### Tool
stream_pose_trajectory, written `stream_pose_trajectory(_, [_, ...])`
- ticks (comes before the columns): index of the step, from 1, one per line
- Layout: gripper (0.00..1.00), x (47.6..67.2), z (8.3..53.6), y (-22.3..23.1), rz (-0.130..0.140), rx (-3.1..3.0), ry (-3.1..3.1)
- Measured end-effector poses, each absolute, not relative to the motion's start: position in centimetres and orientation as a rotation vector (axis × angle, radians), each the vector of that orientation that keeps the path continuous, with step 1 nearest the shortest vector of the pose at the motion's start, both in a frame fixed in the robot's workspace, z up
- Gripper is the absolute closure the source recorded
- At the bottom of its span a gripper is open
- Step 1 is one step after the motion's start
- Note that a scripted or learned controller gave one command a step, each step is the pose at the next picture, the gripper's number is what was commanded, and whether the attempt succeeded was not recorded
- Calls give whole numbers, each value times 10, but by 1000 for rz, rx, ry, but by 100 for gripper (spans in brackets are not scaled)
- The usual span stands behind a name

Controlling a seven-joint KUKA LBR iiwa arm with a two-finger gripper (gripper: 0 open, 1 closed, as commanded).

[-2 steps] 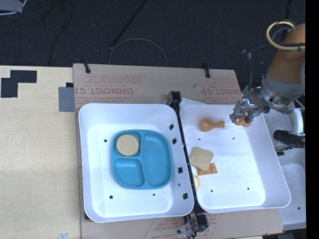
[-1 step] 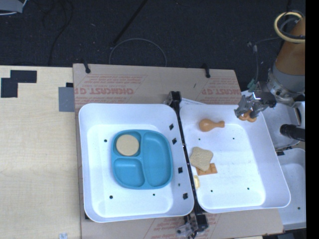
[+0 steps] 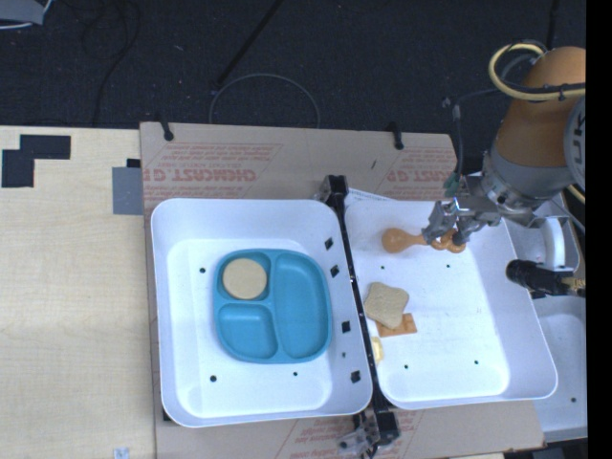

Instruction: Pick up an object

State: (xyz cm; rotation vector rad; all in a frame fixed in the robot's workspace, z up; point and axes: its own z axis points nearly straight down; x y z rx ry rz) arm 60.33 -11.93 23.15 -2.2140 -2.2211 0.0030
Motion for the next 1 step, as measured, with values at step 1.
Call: stream_pose_trajectory(1, [100, 596, 234, -70, 2, -2214, -2222])
